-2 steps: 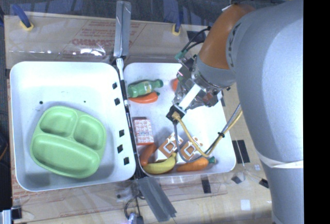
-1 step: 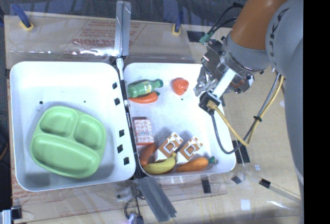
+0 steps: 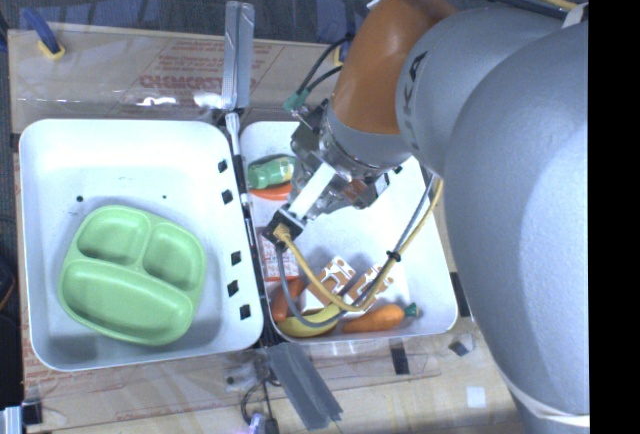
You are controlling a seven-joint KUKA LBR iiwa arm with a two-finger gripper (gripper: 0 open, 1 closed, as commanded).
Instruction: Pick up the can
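Note:
The right bin holds a green rounded object with an orange edge against its left wall near the back. I cannot tell whether this is the can. A red and white labelled item lies by the left wall further forward, partly hidden by the yellow cable. My gripper hangs low over the middle of the right bin, just right of the green object. The orange wrist and grey arm cover most of it and the bin's back right part.
A yellow banana and an orange carrot lie along the right bin's front wall, with a small brown and white piece behind them. The left bin holds a green divided plate.

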